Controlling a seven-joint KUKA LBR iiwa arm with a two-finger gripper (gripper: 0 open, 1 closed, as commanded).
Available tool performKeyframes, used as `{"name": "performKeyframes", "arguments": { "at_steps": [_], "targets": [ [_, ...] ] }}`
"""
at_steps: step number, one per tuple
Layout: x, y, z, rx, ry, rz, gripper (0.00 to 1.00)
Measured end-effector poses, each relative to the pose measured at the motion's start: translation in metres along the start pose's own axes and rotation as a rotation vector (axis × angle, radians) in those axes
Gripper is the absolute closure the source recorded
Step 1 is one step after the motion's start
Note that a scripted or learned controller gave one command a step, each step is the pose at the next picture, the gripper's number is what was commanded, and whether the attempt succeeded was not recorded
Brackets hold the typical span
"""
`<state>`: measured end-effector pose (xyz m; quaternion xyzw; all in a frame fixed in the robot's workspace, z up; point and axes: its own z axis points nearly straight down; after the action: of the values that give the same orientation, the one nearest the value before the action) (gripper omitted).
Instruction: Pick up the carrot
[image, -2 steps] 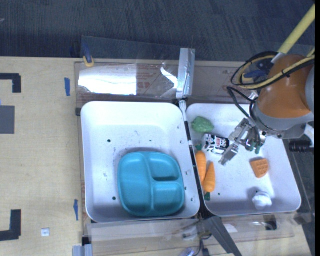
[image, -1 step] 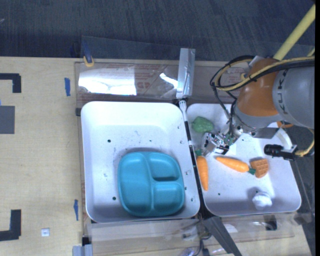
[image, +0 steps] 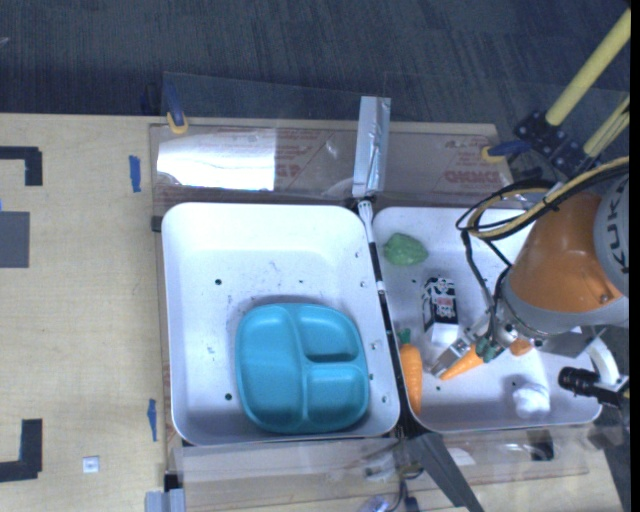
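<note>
An orange carrot (image: 410, 376) with a small green top lies lengthwise against the left wall of the right bin (image: 480, 418). Just to its right, a second orange tapered piece (image: 461, 368) with a green bit at its upper end pokes out from under my gripper (image: 470, 352), pointing down-left. The gripper hangs low over the middle of the right bin, right above that piece. The grey wrist and its orange band (image: 565, 265) hide what lies beneath them.
The right bin also holds a green lump (image: 405, 249) at the back, a small black-and-white item (image: 439, 301) and a white object (image: 531, 400) at the front right. A blue divided plate (image: 301, 368) sits in the left bin (image: 200, 300). Cables loop above the arm.
</note>
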<state>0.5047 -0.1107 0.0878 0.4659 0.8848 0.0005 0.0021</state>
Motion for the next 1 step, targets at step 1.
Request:
{"name": "performKeyframes", "arguments": {
  "at_steps": [1],
  "targets": [
    [0.0080,-0.0217,-0.0001,-0.004,0.000,0.245,0.00]
  ]
}}
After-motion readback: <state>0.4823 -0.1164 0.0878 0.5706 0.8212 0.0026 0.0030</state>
